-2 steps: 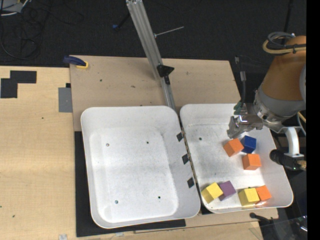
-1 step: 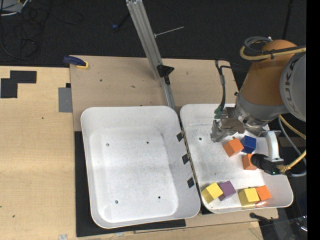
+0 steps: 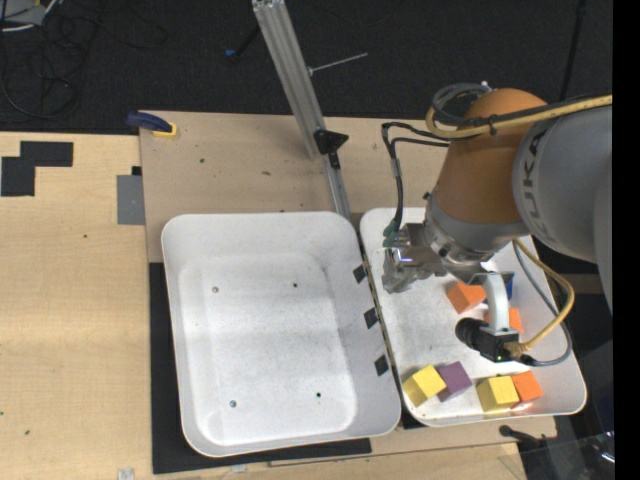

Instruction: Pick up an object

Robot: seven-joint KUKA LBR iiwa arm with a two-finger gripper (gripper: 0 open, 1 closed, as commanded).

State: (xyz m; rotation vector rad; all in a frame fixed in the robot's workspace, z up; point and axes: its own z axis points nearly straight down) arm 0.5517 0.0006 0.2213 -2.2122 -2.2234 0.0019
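Pincer (image 3: 398, 268) low over the right bin (image 3: 566, 393) — finger state impossible to tell — blocks (image 3: 424, 384) nearby.

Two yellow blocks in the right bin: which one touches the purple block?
The left yellow block, beside the purple block. The other yellow block sits farther right against an orange block.

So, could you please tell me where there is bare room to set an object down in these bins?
The left bin offers a wide bare floor from wall to wall. The right bin is crowded: the arm hangs over its upper half, and the yellow block, purple block and orange block line its near edge. A narrow bare strip runs beside the dividing wall.
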